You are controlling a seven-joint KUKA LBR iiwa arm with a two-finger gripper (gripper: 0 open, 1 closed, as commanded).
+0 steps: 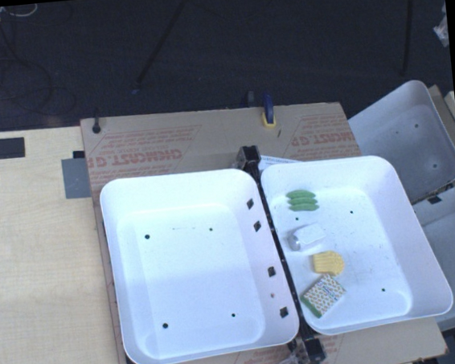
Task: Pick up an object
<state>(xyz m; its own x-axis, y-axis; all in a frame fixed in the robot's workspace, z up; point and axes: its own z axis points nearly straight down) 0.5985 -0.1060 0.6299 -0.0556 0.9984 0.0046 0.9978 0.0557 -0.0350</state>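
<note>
Along the left wall of the right bin [382, 229] four small things lie in a loose column. A green piece [301, 201] sits nearest the far edge. Below it is a white block [306, 236], then a yellow piece [328, 263], and a speckled pad [323, 294] lies close to the near left corner. The white block and yellow piece are just beside each other, and the yellow piece and pad nearly touch. The green piece stands a little apart. The left bin [187, 262] shares a seam with the right one, with small black clips [257, 226] along it.

How far the gripper is open, and whether it has hold of anything, I cannot tell. All four things rest on the bin floor, so the pick looks not yet made.

The risks come from this crowding and from the wall. A descent on the white block or the pad could strike the left wall or a clip, since both lie near that edge. A grasp at the yellow piece may nudge the pad or catch two things at once. The white block blends into the white floor, so a program could misjudge its outline and close on nothing. The pad looks flat and may slip from a shallow pinch. The green piece seems the safest target.
</note>
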